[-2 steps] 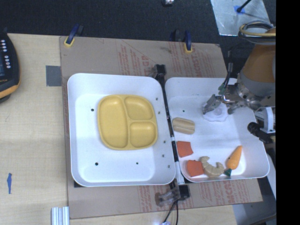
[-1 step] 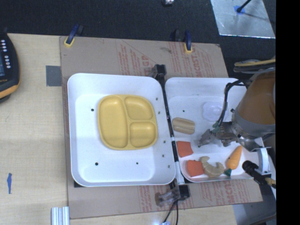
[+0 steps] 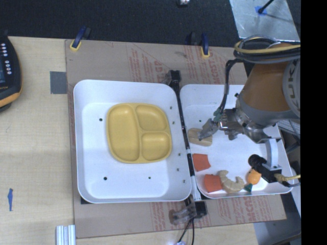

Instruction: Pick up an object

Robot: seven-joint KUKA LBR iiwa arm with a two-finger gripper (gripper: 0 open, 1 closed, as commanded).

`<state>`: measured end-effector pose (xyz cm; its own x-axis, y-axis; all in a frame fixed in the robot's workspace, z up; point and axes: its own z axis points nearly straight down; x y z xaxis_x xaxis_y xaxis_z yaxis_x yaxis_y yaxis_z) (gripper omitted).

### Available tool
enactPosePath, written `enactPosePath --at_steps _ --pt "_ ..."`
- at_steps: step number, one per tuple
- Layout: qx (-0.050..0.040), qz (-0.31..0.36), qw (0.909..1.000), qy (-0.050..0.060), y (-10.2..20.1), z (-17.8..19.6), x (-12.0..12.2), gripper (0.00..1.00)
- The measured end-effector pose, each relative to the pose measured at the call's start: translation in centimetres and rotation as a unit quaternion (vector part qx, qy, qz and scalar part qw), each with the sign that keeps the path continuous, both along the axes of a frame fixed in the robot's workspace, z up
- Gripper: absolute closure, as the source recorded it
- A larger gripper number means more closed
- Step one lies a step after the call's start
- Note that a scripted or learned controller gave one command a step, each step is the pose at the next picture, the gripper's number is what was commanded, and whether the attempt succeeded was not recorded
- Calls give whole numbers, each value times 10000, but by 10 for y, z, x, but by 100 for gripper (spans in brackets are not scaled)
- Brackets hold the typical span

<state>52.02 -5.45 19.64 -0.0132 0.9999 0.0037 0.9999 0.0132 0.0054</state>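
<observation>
Using the yellow tray (image 3: 138, 132) as landmark: it sits in the middle of the left bin (image 3: 87, 182), nothing in its three compartments. The right bin (image 3: 196, 93) lies just right of the tray's bin and holds all the loose pieces. My arm (image 3: 265, 88) reaches in from far right of the tray, and my gripper (image 3: 208, 132) is low over the right bin, just right of the tray's right edge. Progress, as I judge it: reach done, grasp not confirmed, lift not started. The fingers look narrow, tips touching or just above the tan piece (image 3: 198, 137); can't tell if it's actually pinched. That tan piece is the likely target: pale beige, rounded, small, lying flat on the bin floor, close to the bin's left wall, right of the tray. Other items further right and below the tray level: orange block (image 3: 201, 162), red block (image 3: 212, 182), curved beige piece (image 3: 232, 183) touching the red block, small orange thing (image 3: 253, 176). All resting in the bin, none lifted. Left to do: close firmly and raise.
</observation>
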Motion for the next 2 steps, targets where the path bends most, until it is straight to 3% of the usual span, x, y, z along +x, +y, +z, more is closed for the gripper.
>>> enactPosePath --at_steps 1,2 --pt "-21 -19 10000 -10 24 -4 125 0" --pt "-8 -61 9999 109 23 -5 -23 0"
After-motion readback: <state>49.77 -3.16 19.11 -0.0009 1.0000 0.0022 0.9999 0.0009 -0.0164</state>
